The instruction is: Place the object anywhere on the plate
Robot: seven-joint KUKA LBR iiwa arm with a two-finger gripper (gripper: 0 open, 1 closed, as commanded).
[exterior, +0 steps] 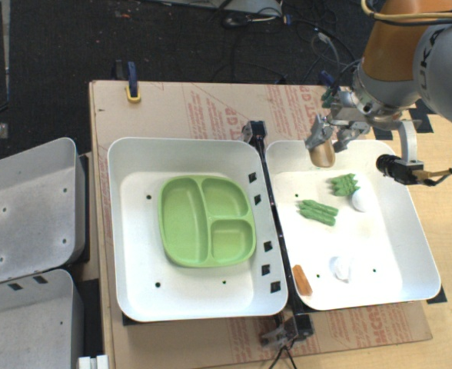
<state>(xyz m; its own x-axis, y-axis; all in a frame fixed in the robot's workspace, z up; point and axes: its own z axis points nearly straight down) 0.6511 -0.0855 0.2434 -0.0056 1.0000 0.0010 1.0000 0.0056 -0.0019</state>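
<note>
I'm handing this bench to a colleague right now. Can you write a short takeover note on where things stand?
Hand: at the far edge of the right bin, with a tan object at its tip; whether it is gripped is unclear.
Green plate: in the left bin, nothing on it.
Right bin also holds green beans, a leafy green piece, two white items and an orange piece.
Done: no placement yet.
Left: put an object on the plate.
</note>
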